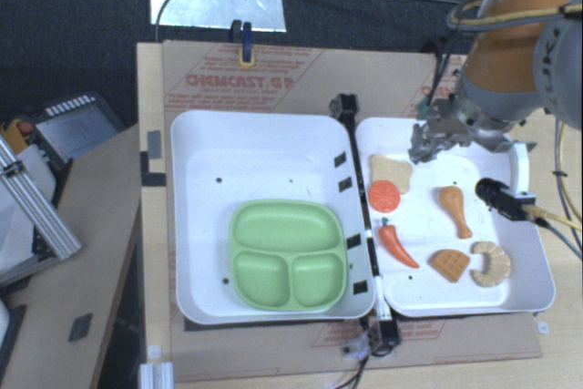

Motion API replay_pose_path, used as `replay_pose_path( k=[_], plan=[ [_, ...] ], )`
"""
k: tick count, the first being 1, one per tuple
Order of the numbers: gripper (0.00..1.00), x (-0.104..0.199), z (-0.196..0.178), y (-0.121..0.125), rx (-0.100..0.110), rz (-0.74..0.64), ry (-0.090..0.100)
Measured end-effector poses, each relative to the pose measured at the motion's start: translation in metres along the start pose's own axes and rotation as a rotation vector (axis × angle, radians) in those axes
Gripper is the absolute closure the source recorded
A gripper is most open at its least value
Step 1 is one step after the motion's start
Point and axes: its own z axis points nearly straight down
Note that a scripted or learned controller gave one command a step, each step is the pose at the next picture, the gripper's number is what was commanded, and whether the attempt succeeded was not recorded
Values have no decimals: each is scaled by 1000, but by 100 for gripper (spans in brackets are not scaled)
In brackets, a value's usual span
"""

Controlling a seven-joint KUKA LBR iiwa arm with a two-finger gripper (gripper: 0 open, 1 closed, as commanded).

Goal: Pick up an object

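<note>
With the gripper (426, 146) poised just above the bread (390, 171), its state untellable, the tomato (383, 195) touching the bread could be knocked aside.

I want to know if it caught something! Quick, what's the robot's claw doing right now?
Gripper: above the right bin's far end, near the bread slice; open or closed cannot be told.

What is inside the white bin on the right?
The right bin holds toy food: bread slice, tomato, chili pepper, drumstick, waffle, croissant. The gripper hides part of the far end.
</note>
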Motion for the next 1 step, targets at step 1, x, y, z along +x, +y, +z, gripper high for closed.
replay_pose_path(
  k=[1],
  plan=[
    [100, 46, 10, -4, 0, 0, 0]
  ],
)
